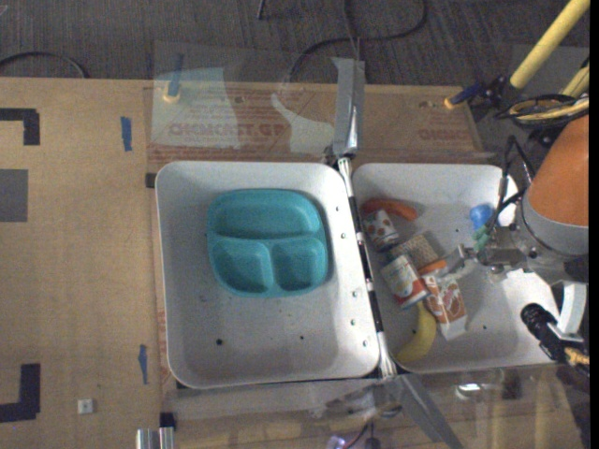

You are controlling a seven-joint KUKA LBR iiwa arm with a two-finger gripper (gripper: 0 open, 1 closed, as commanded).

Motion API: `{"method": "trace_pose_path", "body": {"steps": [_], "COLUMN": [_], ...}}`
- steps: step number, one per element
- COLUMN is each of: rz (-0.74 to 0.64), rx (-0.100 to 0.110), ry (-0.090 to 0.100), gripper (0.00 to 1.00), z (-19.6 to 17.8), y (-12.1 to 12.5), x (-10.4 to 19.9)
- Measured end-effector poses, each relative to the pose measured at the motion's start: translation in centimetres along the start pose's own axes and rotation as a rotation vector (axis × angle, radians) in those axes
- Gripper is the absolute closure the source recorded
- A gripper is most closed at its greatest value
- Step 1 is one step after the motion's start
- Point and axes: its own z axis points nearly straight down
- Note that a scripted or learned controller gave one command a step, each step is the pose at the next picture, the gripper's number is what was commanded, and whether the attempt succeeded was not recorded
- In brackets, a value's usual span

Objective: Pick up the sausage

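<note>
Two shallow white bins sit side by side on the bench. The left bin (187, 335) holds a teal divided tray (268, 241) with three compartments, lying flat toward the bin's far half. The right bin (487, 344) holds a cluster of food items along its left side. The sausage (391, 208), orange-red, lies near the far left corner, just above a small can (379, 229). Below that are a brownish block (418, 248), a second can (402, 280), a small carton (446, 302) and a banana (420, 337) curving toward the near edge. A blue object (481, 216) sits near the arm. The gripper (473, 253) reaches in from the right and hovers over the middle of the right bin, near the carton and well apart from the sausage. Its fingers are too blurred to tell how far open they are, and nothing can be seen held between them.
</note>
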Motion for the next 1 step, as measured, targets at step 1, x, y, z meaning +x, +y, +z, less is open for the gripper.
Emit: {"method": "trace_pose_path", "body": {"steps": [1], "rz": [-0.101], "rx": [-0.005], "ry": [-0.002], "gripper": [0.00], "z": [1.21], "y": [7.10], "x": [3.81]}}
